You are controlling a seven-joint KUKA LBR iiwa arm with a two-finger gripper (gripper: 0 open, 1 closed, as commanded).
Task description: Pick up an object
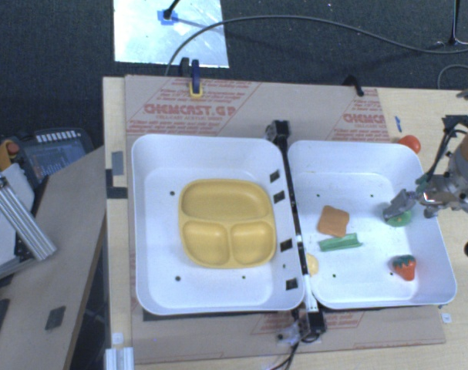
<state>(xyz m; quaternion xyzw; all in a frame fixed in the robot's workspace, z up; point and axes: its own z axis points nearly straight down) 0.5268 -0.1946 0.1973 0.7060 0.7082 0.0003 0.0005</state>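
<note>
Camera view showed the gripper (398, 206) low in the right bin (349, 156), at a small green object (402, 219) near that bin's right wall; whether the jaws were open or closed could not be told. An orange piece (333, 221), a green stick (339, 243) and a strawberry-like toy (404, 267) lay nearby. The step looked like the reach-and-grasp; next would be closing squarely, then lifting.

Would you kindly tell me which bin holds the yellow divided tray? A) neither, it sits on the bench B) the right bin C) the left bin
C: the yellow divided tray lies in the left bin, while the right bin holds the small food items.
</note>
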